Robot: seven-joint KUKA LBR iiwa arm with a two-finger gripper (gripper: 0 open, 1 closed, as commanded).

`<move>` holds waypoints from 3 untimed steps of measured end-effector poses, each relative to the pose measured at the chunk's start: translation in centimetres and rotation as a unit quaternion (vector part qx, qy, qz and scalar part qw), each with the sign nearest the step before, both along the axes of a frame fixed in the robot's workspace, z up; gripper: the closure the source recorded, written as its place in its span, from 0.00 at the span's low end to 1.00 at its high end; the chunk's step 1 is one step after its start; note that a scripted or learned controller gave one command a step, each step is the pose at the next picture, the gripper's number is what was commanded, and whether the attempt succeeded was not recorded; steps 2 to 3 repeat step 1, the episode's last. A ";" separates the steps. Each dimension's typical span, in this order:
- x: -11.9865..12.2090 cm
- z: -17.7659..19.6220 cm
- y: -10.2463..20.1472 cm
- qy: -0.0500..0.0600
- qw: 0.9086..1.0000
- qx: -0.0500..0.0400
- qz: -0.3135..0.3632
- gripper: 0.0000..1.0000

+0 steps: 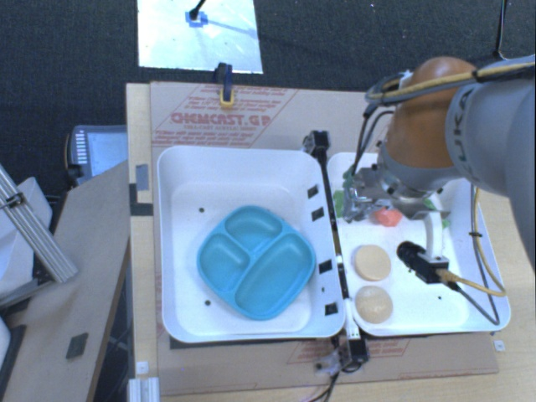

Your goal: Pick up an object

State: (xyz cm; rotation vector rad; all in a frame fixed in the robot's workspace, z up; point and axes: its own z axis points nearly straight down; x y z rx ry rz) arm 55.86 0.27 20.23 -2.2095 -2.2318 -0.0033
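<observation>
We're over the right bin [469, 312] now, gripper [362, 201] low at its far left corner, just beside a small red-orange item [388, 218]. Can't tell how the tool is set, too much arm in the way. Item looks light, prob. smooth plastic, so slippery; we'd pinch across its middle. Two tan discs [373, 263] lie nearer, flat, harder to grab. Blue tray [255, 260] sits in the left bin.
</observation>
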 end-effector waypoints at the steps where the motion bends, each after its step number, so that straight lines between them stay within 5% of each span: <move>1: 0.0 1.5 6.0 -0.001 1.000 0.000 0.000 1.00; 3: 0.0 1.5 6.0 -0.001 1.000 0.000 0.000 1.00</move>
